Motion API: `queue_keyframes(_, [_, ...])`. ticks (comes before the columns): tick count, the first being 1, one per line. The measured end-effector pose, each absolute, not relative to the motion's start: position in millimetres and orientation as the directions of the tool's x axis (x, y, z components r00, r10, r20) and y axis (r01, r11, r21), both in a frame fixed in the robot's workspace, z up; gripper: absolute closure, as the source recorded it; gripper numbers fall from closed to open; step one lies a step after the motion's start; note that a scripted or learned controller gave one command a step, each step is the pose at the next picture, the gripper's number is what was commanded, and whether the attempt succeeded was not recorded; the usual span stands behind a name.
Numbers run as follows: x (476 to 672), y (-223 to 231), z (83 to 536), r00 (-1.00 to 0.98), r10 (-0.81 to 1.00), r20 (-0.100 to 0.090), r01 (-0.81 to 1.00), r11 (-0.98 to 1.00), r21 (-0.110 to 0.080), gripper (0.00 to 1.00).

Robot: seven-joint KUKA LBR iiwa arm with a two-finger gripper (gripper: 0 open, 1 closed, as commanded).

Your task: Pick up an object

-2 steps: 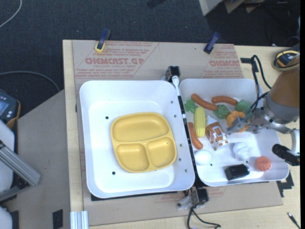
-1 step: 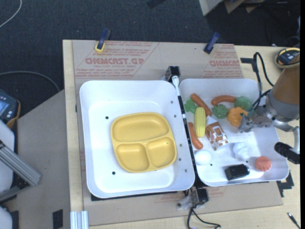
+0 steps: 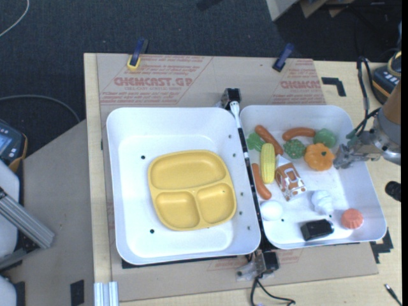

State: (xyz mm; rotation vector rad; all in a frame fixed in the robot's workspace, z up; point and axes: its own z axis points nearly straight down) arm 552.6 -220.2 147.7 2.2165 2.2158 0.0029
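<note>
Camera view: gripper (image 3: 347, 156) sits low at the right bin's (image 3: 366, 193) right wall, just beside the orange pumpkin (image 3: 319, 157); open or closed, cannot tell. Yellow 3-compartment plate (image 3: 191, 189) lies in the left bin (image 3: 124, 171). Corn (image 3: 268, 162), sausages and a black block (image 3: 316, 229) crowd the right bin.

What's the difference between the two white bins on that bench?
The left bin holds a single yellow divided plate, lying flat near its middle. The right bin holds many small toy foods, among them a corn cob, sausages and an orange pumpkin. The gripper sits at the right bin's far-right side, away from the left bin. Both bins are white, shallow, round-cornered and similar in size.
</note>
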Motion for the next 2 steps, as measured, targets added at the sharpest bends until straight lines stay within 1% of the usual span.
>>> queue_keyframes(1, [560.5, -212, 200, -0.002, 1.000, -0.003, 1.000, 0.002, 0.007, 1.00])
queue_keyframes(2, [561.8, -213, 227, -0.001, 1.000, -0.003, 1.000, 0.001, 0.006, 1.00])
